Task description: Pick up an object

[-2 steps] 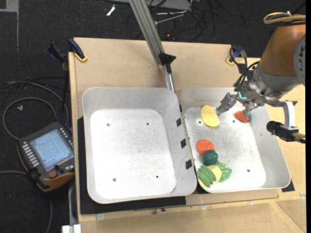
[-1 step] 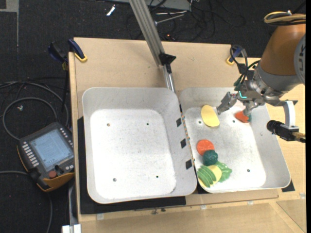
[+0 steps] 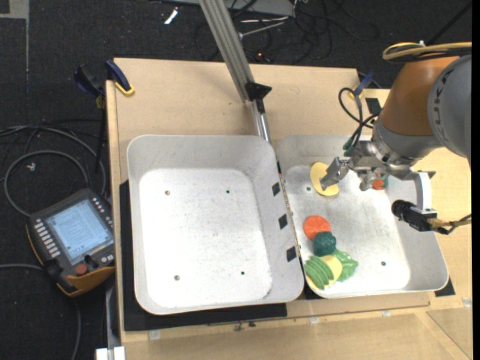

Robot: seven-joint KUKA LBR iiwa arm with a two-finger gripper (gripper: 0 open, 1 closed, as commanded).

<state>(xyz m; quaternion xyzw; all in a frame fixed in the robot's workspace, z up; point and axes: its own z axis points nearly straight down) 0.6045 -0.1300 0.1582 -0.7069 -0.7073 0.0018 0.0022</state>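
Left bin (image 3: pixel 199 235), centre-left of frame: no objects inside. Right bin (image 3: pixel 375 223), centre-right: four objects. Arm (image 3: pixel 424 107) reaching in from upper right. Gripper (image 3: pixel 352 169) low over upper part of right bin, just beside yellow piece (image 3: pixel 324 180); jaw state not discernible. Orange piece (image 3: pixel 316 225), dark green piece (image 3: pixel 325 242), light green-yellow piece (image 3: pixel 328 268) clustered lower left of right bin. Judged: nothing lifted; grasp and lift outstanding.

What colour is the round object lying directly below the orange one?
Dark green, seen in the camera view.
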